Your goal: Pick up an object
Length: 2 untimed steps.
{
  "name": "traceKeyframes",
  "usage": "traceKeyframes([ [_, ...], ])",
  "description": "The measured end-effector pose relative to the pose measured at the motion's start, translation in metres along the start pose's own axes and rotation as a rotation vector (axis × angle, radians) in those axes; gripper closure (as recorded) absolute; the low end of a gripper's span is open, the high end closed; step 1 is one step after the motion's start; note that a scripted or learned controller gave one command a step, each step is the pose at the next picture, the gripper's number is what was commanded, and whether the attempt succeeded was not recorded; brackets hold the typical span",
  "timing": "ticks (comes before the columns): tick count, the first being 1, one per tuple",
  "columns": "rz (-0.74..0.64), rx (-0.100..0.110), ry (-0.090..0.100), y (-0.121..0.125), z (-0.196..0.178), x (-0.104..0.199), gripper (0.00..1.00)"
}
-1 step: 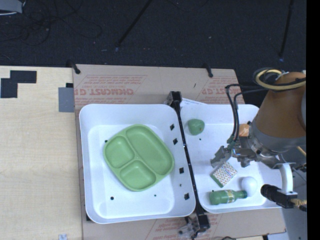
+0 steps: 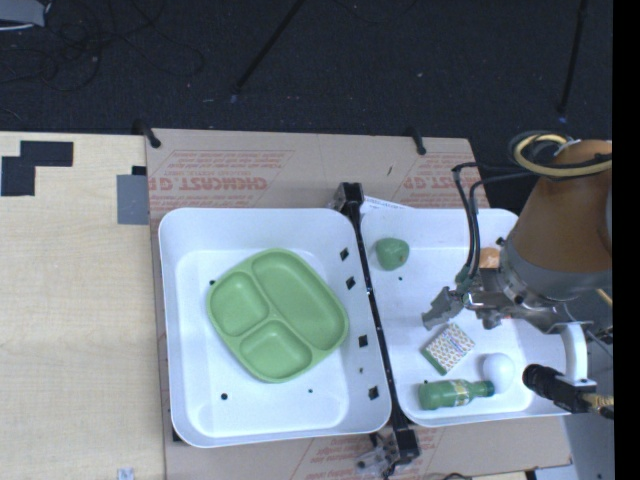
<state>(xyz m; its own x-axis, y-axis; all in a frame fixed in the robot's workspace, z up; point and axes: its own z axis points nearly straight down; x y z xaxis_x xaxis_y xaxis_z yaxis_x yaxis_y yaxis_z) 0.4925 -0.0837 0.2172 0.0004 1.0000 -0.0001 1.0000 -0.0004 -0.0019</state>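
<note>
Clutter sits all in the right bin [image 2: 500,230] from my overhead camera: a small patterned packet [image 2: 448,347] lying flat, a green bottle [image 2: 455,394] on its side along the near wall, a white ball [image 2: 497,369] touching the bottle's cap end, and a rounded green lump [image 2: 391,253] well apart near the divider. The tool [image 2: 462,306] hangs low just above the packet, its grey metal fingers spread fairly wide with nothing between them; I judge it is lined up for a try at the packet, the nearest pick. The packet looks thin and papery, so little edge to catch. The bottle is glossy plastic and would roll. In the left bin [image 2: 180,268] a smooth green divided plate [image 2: 277,314] rests flat at an angle, out of play. Both bins stand on brown cardboard [image 2: 250,173] spread over the tabletop [image 2: 70,318].
</note>
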Motion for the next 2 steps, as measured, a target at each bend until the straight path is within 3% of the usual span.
traceKeyframes([
  [2,0.001,0.008,0.003,-0.011,0.091,0.0,0.0],
])
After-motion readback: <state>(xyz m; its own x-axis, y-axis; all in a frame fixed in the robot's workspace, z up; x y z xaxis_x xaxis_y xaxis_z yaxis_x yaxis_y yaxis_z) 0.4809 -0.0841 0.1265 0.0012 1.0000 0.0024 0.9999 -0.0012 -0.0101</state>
